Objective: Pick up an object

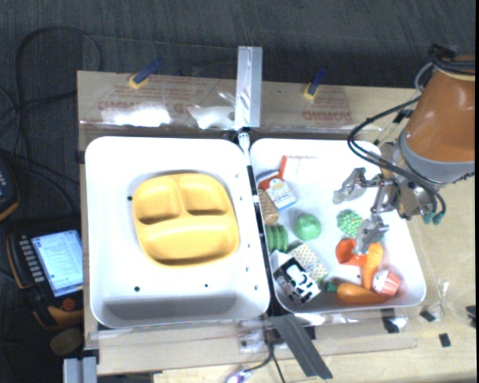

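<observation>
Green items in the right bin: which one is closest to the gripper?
The speckled green ball, just left of the gripper. The plain green ball sits farther left mid-bin, and the dark green piece lies against the bin's left wall.

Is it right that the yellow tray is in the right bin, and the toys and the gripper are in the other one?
Not quite. The camera view shows the yellow tray in the left bin, not the right one. The toys do lie in the other bin, the right one, and the gripper hangs open over them.
</observation>
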Tool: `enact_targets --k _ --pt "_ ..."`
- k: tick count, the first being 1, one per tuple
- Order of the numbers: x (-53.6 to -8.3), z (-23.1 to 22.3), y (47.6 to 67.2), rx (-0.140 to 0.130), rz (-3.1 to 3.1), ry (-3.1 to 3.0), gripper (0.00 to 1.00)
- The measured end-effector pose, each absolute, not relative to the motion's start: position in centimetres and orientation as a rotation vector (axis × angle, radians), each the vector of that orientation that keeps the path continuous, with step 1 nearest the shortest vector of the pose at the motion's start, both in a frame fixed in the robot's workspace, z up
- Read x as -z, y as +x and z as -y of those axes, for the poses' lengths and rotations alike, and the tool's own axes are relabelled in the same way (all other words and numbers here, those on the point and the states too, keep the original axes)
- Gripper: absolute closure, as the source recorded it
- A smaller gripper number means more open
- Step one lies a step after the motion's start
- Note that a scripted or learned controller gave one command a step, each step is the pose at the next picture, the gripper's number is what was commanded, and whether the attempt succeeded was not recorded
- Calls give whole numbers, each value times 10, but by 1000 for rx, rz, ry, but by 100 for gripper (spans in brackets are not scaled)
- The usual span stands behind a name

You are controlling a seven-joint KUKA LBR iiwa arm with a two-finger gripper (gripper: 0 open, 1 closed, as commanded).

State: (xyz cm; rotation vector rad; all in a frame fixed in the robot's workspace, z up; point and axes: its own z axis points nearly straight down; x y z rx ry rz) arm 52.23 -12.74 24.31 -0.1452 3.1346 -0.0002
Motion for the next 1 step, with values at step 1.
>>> enact_targets --k 1 --pt "-134 165 528 1 -3125 -328 0"
